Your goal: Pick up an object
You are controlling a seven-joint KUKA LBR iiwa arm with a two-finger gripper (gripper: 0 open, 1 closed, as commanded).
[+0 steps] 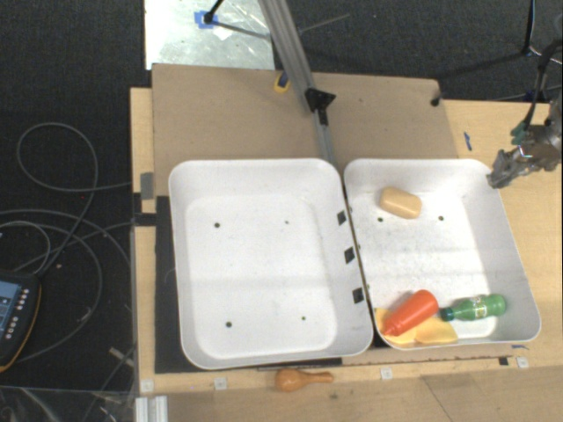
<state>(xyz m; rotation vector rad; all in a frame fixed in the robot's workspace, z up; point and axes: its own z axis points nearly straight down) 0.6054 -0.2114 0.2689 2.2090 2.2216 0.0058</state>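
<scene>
The gripper (pixel 508 167) sits at the right edge of the frame, over the upper right rim of the right bin (pixel 515 262). It is too small and blurred to tell how wide it stands, and no object shows at its tip. Things to pick lie in that bin: a tan block (pixel 400 203) alone near the upper middle, and in the lower corner an orange carrot-like piece (pixel 410 312) lying on a yellow piece (pixel 433 334), with a green bottle (pixel 473 307) just beside them. The tan block looks the best choice, since it lies well apart from the walls and the other things. A good try would centre above it, straddle its shorter side, descend fully, then close before lifting.
</scene>
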